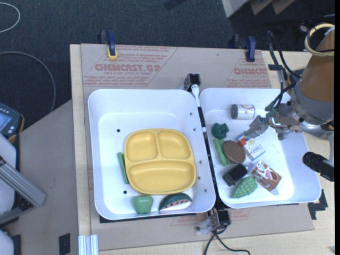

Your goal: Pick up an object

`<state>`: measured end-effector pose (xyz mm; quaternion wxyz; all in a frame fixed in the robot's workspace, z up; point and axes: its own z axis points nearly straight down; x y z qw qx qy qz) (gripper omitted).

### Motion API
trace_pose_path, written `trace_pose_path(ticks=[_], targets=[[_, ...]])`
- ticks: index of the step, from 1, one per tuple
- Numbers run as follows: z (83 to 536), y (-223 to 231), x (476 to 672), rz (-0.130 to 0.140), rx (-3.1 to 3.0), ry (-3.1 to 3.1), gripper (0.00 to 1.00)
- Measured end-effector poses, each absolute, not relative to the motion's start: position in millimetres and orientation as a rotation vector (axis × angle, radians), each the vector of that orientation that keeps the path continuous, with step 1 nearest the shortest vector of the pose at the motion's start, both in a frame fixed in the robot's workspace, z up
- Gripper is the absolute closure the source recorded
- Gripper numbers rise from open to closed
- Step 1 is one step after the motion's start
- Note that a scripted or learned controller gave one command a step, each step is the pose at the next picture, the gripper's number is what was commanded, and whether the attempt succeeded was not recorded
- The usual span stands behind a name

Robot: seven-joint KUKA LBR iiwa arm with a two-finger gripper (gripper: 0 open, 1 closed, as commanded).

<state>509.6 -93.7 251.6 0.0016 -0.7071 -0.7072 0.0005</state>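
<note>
My gripper [267,131] hangs over the right bin [297,158], above its upper middle. Its fingers are spread open with only white bin floor showing between them. One fingertip [251,133] is just above a small blue-and-white packet [254,149]. Nearby lie a brown disc [234,151], a dark green toy [219,130], a white-and-red can [242,111] on its side, a black block [234,173], a bumpy green fruit [244,187] and a red-and-white packet [266,176].
The left bin [101,142] holds a yellow divided plate [160,161], a green stick [122,167], a green piece [142,203] and a watermelon slice [175,201]. A black divider bar [201,122] runs between the bins. Blue clamps [111,42] hold the board's far edge.
</note>
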Motion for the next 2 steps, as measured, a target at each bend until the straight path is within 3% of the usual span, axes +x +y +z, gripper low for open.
trace_pose_path(ticks=[1, 2], targets=[[262, -94, 510.3, -0.001, -2.221, -2.222, 1.0], [116, -169, 490.9, 0.008, -2.228, -2.207, 1.0]])
